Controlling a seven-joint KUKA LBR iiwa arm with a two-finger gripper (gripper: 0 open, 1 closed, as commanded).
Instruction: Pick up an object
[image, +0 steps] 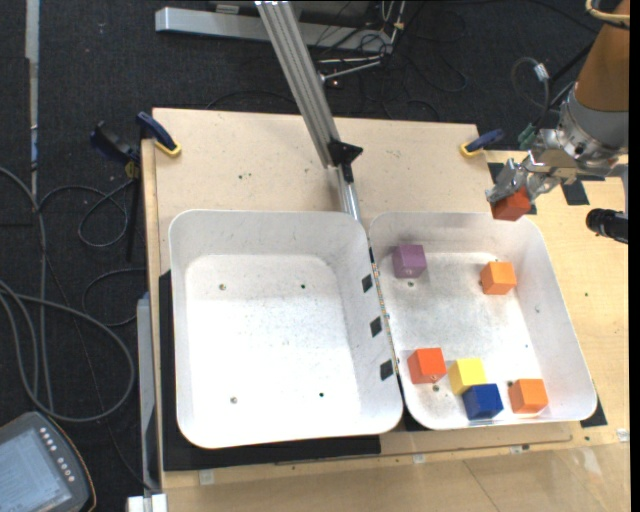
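**Above the right bin's far right corner, a red block in the gripper**

Over the far right corner of the right bin (560, 290), the gripper (512, 193) pinches a red block (512, 206) between its fingers, lifted clear. Below lie a purple cube (408, 260) and an orange cube (498, 277); four more cluster along the near edge.

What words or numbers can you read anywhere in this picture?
None can be read.
The blocks in the right bin have plain faces.
The left bin bears no print.
The red block at the gripper looks blank.
The grey device at the lower left has a screen too blurred to read.
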